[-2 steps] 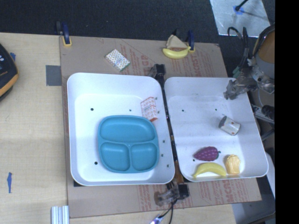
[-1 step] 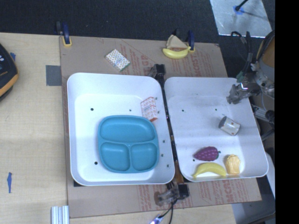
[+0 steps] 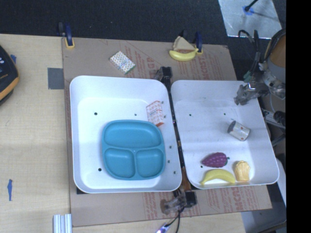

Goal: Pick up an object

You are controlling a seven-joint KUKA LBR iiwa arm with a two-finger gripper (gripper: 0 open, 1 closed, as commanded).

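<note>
Hanging over the upper right edge of the right bin (image 3: pixel 194 93), the gripper (image 3: pixel 244 94) sits at the right of the frame, grey and small against the arm (image 3: pixel 272 72) behind it; whether it is released or clenched I cannot tell, and nothing shows in it. Below it, on the bin floor at right of centre, lies a grey can (image 3: pixel 238 130), tipped on its side and apart from the gripper. Along the lower edge of the same bin three things sit close together: a purple grape bunch (image 3: pixel 215 159), a yellow banana (image 3: pixel 218 177) just beneath it, and a pale yellow corn-like piece (image 3: pixel 242 171) to the right of both. The left bin (image 3: pixel 85 93) touches the right one along their shared edge in the middle of the frame. It holds a blue divided tray (image 3: pixel 133 148), lying flat in its lower half, with one wide section above two smaller ones. A small red-and-white packet (image 3: pixel 155 113) lies just above the tray's upper right corner, near the bin's right wall. Both bins rest on a brown board (image 3: pixel 97 62). On that board, above the left bin, lies a small patterned packet (image 3: pixel 122 62), and at the upper middle of the frame a second banana (image 3: pixel 182 55) sits with a tan piece just behind it. A yellow-and-black device (image 3: pixel 6 74) shows at the far left edge.
</note>
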